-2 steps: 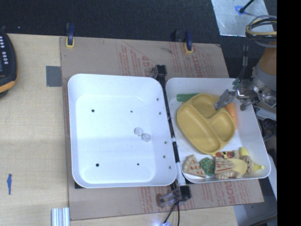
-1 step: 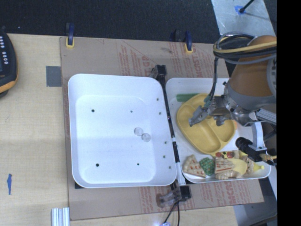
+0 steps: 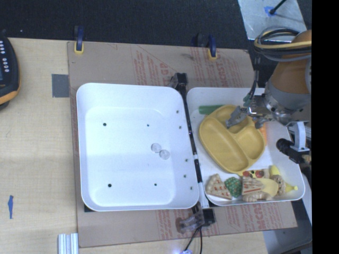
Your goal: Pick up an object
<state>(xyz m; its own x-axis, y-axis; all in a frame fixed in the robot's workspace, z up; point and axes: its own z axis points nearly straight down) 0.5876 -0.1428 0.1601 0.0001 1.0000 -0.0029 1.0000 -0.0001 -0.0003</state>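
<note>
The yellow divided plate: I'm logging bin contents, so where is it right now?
The yellow divided plate lies in the right bin, toward its upper middle, with the claw over its upper rim and a row of toy food just below it.

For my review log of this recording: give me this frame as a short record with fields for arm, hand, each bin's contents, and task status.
arm: reaches in from the right, over the right bin
hand: low over the yellow dish, at its upper right part
hand contact: cannot tell
left bin: two small clear round bits near the middle
right bin: yellow dish, a green item behind it, toy food along the near edge
task status: nothing seen lifted
</note>
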